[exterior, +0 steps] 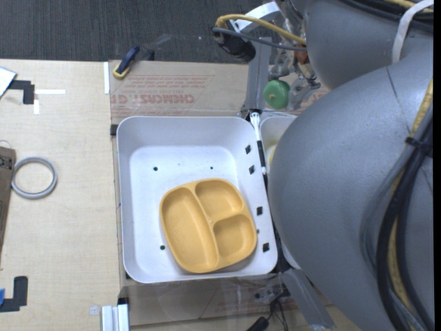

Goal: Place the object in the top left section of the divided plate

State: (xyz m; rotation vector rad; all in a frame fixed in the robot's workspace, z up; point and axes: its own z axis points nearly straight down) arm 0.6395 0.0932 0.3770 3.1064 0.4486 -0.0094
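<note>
A grey KUKA arm (358, 185) looms over the right bin (272, 133), its bulk covering most of that bin, while the yellow divided plate (208, 224) sits bare in the left bin (138, 185). All three of the plate's sections look empty, so the placing is judged not yet done: the object must first be carried across and set in the top left section.

The pincer (286, 81) hangs near the far edge of the right bin, and a small green rounded object (277, 94) shows just at its lower end (whether it is truly clamped between the fingers, or merely beside them, cannot be told from this slant, nor how wide they stand).

The plate is smooth matte plastic with rounded corners and raised ridges splitting it into one long section and two smaller ones. The bins are shallow, glossy white, with dark dots on the floor. A flattened cardboard sheet (186, 88) lies behind them, and a grey tape ring (33, 177) rests on the pale wooden table (62, 254).
</note>
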